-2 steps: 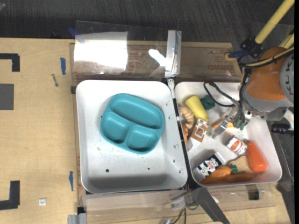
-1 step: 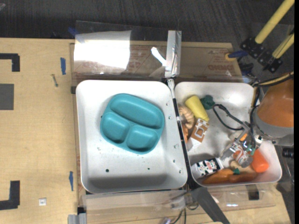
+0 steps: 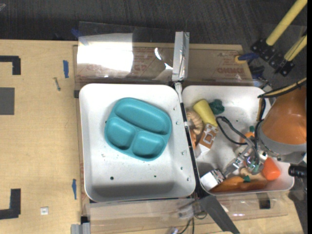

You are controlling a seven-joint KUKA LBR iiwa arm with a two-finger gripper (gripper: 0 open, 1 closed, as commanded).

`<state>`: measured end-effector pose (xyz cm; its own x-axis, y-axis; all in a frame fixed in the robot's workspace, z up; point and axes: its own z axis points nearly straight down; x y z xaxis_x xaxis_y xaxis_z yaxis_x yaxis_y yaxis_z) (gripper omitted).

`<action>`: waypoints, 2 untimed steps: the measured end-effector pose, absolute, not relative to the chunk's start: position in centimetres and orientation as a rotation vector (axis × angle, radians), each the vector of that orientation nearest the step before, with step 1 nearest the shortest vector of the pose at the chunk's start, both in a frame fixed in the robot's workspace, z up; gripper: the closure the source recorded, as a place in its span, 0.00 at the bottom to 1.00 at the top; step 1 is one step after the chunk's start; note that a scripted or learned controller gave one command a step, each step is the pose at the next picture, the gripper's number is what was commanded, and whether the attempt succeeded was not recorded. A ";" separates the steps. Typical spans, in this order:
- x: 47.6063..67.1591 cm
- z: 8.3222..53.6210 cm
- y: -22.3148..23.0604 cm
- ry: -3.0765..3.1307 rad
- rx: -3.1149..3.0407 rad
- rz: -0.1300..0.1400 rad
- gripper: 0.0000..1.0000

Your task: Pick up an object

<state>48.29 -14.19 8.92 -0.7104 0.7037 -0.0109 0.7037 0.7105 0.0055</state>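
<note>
Orange wrist band (image 3: 287, 116), right edge; below it the gripper (image 3: 242, 163), finger state indiscernible, hovers over the carrot (image 3: 239, 182) at lower right. We advise a centred, vertical descent.

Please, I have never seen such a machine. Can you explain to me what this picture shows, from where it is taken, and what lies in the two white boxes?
The picture is taken by one fixed camera above the bench, looking down at a slant. The grey and orange shape at the right is a robot arm. Its gripper, a two-finger hand, is low in the right bin, among small toys: a yellow piece, a dark green one, an orange carrot-like one and a white one. I cannot tell if it holds anything. The left bin holds a teal divided plate, lying upside down as far as I can see.
</note>
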 end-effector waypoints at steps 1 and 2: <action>48.2 14.6 -18.6 3.044 0.734 -0.002 0.00; 50.5 10.6 -18.4 3.028 0.720 -0.002 0.00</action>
